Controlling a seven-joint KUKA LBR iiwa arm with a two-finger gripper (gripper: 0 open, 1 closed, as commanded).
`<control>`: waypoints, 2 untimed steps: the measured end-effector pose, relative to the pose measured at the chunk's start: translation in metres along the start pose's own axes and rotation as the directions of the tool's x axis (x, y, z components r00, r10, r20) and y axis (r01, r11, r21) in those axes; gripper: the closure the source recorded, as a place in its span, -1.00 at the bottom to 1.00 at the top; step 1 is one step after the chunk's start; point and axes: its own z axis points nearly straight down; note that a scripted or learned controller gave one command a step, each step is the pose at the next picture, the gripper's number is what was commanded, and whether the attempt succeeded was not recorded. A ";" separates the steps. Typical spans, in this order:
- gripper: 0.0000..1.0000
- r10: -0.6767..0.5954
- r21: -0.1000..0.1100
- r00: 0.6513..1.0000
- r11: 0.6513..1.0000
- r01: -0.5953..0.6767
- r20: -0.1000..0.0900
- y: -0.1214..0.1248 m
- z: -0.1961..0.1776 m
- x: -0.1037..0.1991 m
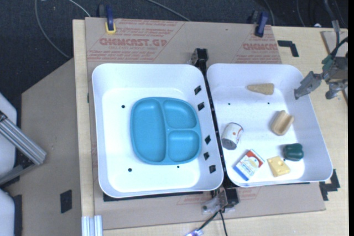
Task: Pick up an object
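1. Patience first: the claw [319, 84] sits at the right bin's [221, 171] far right edge, just over the rim and holding nothing, so the step in hand is, by my judgement, the approach to whichever object gets chosen.

2. Claw state: a grey finger [306, 85] reaches out toward the bin's inside, but whether the claw is wide or narrow I cannot tell from this slanted view (the wrist parts blur together at the edge).

3. Candidates, all in the right bin: a tan wedge [260, 88] near the far edge, a tan block [281, 122] toward the right edge, a small can [232, 135] lying on its side near the left edge, a green piece [292, 151] and a yellow cube [278, 166] by the near right corner, and a red-and-blue packet [248, 165] at the near edge.

4. Nearest to the claw are the tan block, just below and inward of it, and the tan wedge, to its left along the far edge; both lie apart from their neighbours.

5. Doing it well likely means picking one of those two, coming straight down with the claw spread across the narrow side, and closing only once low enough.

6. Risks: the green piece and yellow cube lie close together (a crowded grab), and the can could roll.

7. The left bin [105, 174] carries a blue tray [165, 130], awkward to pinch.
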 end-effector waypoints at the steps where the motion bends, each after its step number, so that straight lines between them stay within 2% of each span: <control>1: -1.00 -0.003 -0.010 1.000 1.000 0.003 0.003 0.002 -0.005 0.000; 2: -1.00 -0.002 -0.005 1.000 1.000 0.002 0.001 -0.006 0.041 0.001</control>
